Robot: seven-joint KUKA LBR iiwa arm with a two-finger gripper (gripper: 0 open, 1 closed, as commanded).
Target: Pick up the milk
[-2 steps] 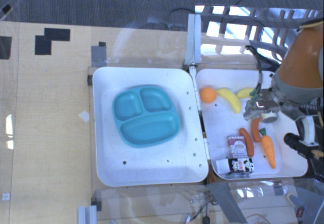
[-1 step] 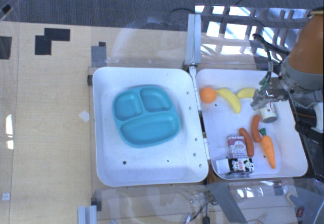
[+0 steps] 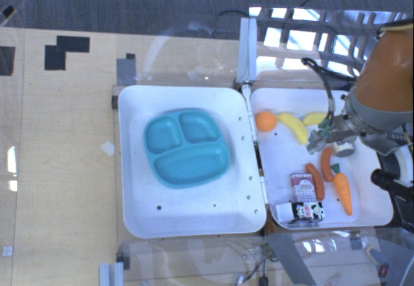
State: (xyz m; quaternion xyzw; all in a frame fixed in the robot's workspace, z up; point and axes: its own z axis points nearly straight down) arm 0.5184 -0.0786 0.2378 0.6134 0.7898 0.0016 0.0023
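- The counter (image 3: 65, 149) is pale wood and carries two shallow white bins side by side; the left bin (image 3: 139, 213) holds a blue divided plate (image 3: 187, 147) near its middle.
- The right bin (image 3: 275, 162) holds the food: an orange (image 3: 265, 121) at its 10 o'clock corner, a yellow banana (image 3: 292, 127) just at 3 o'clock of the orange, and a second yellow piece (image 3: 314, 118) beyond it, partly under the gripper.
- A sausage (image 3: 315, 180) lies touching the milk's 2 o'clock corner; a second sausage (image 3: 327, 163) lies just beside it at 1 o'clock, and a carrot (image 3: 343, 193) sits at 3 o'clock of the milk, apart from it.
- The arm (image 3: 388, 77), grey with an orange band, comes in from 3 o'clock and hangs over the upper part of the right bin.
- The gripper (image 3: 326, 136) sits over the bin near the banana and the upper sausage; whether it is released or clenched, I cannot tell, and nothing shows in its grasp.
- The milk (image 3: 305, 197) is a small carton lying flat near the bin's 6 o'clock edge, reddish at the top end, black-and-white at the bottom end, at 7 o'clock of the gripper.
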